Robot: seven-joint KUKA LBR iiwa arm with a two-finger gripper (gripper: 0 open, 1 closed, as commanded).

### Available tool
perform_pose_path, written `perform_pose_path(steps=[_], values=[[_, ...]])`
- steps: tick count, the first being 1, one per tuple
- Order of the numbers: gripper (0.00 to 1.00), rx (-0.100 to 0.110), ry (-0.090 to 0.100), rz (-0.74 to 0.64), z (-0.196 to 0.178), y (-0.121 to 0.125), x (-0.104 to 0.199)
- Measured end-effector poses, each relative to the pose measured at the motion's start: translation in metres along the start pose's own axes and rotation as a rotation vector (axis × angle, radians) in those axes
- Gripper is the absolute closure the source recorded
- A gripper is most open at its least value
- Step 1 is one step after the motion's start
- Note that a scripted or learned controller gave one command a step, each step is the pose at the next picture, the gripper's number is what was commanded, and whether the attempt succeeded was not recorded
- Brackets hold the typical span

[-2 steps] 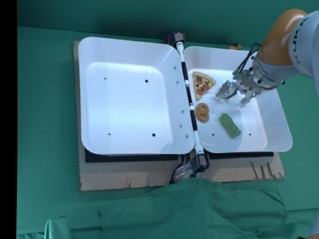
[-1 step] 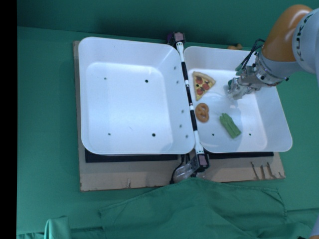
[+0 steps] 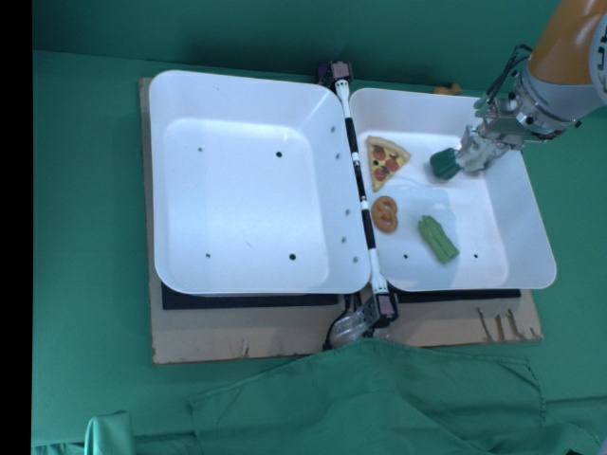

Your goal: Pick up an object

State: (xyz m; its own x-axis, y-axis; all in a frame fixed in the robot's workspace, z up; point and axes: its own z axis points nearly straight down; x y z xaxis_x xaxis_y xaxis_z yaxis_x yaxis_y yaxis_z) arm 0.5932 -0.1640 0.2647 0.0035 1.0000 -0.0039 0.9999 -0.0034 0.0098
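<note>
Gripper (image 3: 462, 159) hangs over the right bin (image 3: 531, 245), upper part, w/ a dark green block (image 3: 444, 164) pinched at its fingertips, clear of the floor as far as I can tell. Pizza slice (image 3: 386, 157) lies just left of the block, near the divider. Pretzel (image 3: 384, 213) sits below it. Green veg piece (image 3: 438, 238) rests right of the pretzel. Left bin (image 3: 247, 188) beside it.
</note>
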Motion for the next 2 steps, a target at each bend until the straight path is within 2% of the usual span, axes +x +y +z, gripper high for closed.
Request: perform_pose_path(steps=[1, 2], values=[[1.00, -0.002, 0.000, -0.001, -0.047, 0.007, -0.002], [1.00, -0.003, 0.000, -0.002, -0.114, 0.009, 0.002]])
